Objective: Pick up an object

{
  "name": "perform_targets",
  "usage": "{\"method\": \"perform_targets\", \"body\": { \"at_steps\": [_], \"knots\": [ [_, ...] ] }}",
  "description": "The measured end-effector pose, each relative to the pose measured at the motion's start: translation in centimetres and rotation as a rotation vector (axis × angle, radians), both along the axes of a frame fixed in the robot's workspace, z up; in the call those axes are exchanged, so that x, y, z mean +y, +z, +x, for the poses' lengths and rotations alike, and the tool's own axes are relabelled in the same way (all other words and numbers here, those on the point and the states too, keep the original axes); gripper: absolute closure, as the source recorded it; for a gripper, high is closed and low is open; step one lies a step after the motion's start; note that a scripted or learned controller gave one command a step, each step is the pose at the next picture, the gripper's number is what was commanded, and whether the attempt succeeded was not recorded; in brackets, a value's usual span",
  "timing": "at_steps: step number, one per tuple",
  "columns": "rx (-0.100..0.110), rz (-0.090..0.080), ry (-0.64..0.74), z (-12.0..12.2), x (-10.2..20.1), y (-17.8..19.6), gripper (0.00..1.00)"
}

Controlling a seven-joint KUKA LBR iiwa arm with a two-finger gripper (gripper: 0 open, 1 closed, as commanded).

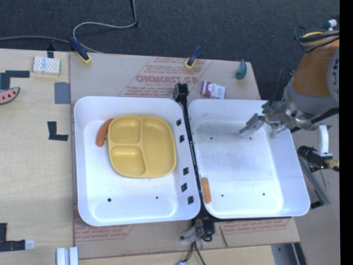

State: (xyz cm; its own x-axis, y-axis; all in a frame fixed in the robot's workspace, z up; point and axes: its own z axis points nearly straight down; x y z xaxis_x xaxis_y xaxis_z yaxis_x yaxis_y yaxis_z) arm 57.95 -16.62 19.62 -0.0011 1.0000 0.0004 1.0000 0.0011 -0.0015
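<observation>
Well left of hand [255,123]: carrot [206,189]

bins [242,203]: glossy white plastic | tray [142,146]: smooth yellow plastic | bench sheet [160,79]: matt brown cardboard

Dark carpet [209,15] stretches beyond a light wooden bench [27,164], where a brown cardboard sheet [149,79] lies clamped under even light, a thin cable [105,24] trailing across the floor.
</observation>
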Motion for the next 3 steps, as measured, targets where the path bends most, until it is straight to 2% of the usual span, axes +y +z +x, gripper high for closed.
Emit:
{"method": "perform_targets", "body": {
  "at_steps": [1, 2, 3],
  "knots": [
    [0.001, 0.000, 0.000, 3.7, 4.0, -4.9, 0.00],
    [0.001, 0.000, 0.000, 4.5, 6.7, -7.8, 0.00],
    [-0.002, 0.000, 0.001, 7.8, 6.8, -11.1, 0.00]
  ]
}}
